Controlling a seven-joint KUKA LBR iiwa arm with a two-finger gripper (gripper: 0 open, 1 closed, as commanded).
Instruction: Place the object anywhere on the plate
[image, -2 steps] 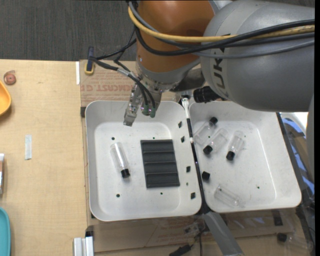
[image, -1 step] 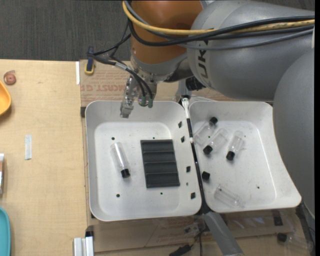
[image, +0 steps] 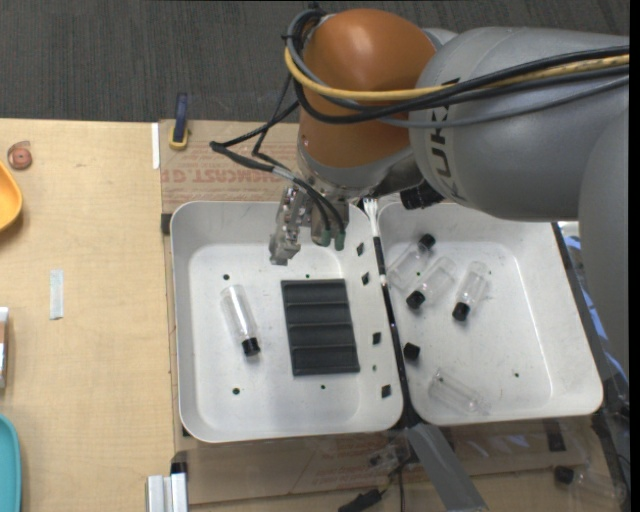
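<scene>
Where the grey arm (image: 520, 110) reaches in from the right, its bulk and orange band (image: 360, 70) cover the upper part of the view, with yellow and black cables (image: 450, 85) looped across it. Below it the worktop (image: 80, 300) carries two shallow white bins side by side. The left bin (image: 200, 400) holds a black ribbed plate (image: 320, 327) lying flat near its middle. Just left of the plate, apart from it, a clear vial with a black cap (image: 240, 320) lies on its side on the bin floor, cap toward the near edge. The right bin (image: 540, 380) holds several more clear vials: three with black caps (image: 440, 280) close together near its far left part, and one (image: 452, 392) near its front. A loose black cap (image: 410, 351) sits by the dividing wall. The claw (image: 290, 235) hangs over the far part of the left bin, just beyond the plate's far edge; whether it is parted or closed cannot be told, and nothing can be seen in it.
</scene>
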